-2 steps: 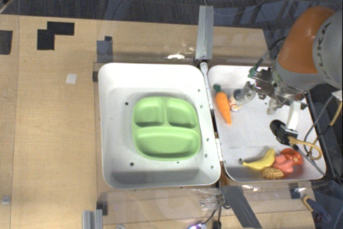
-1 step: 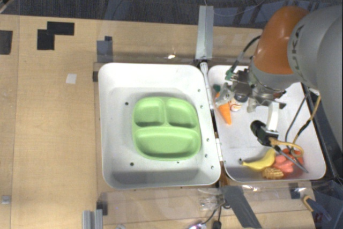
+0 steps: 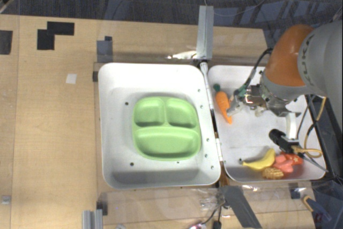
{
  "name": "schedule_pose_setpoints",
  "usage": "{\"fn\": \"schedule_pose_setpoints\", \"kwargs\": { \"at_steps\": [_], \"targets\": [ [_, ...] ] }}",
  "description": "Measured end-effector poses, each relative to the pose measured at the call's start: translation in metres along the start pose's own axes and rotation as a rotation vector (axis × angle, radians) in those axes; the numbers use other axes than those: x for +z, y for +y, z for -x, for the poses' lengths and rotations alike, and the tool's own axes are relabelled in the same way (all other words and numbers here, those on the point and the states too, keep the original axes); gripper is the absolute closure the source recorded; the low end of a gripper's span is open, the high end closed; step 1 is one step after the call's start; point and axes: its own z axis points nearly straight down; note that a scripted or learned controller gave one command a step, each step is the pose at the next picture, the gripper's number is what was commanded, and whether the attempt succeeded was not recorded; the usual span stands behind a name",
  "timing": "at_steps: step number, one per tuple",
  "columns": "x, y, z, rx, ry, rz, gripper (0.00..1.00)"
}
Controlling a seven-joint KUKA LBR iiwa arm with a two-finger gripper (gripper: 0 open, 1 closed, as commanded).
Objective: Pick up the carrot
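**Carrot not yet lifted; arm poised beside it**

The small orange carrot with a green top lies on the floor of the right-hand shallow white bin, near that bin's left wall and toward its far side, tilted with its tip pointing nearer. The grey arm's two-finger gripper sits just to the right of the carrot, low over the bin. Whether the jaws are apart or together cannot be told at this slant, and no part of the carrot shows between them. Judging by this, the pick is not done: closing on the carrot and raising it remain. A yellow banana and red toy food rest in the bin's near right corner. The left white bin holds a green divided plate.
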Motion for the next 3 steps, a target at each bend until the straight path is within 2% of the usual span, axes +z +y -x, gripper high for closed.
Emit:
{"fn": "schedule_pose_setpoints", "kwargs": {
  "at_steps": [1, 2, 3],
  "targets": [
    [0.024, -0.001, -0.005, 0.145, 0.002, 0.006, 0.0],
    [0.012, 0.002, -0.007, 0.143, 0.004, 0.014, 1.0],
    [-0.091, 0.011, -0.066, 0.136, 0.0, 0.002, 1.0]
  ]
}}
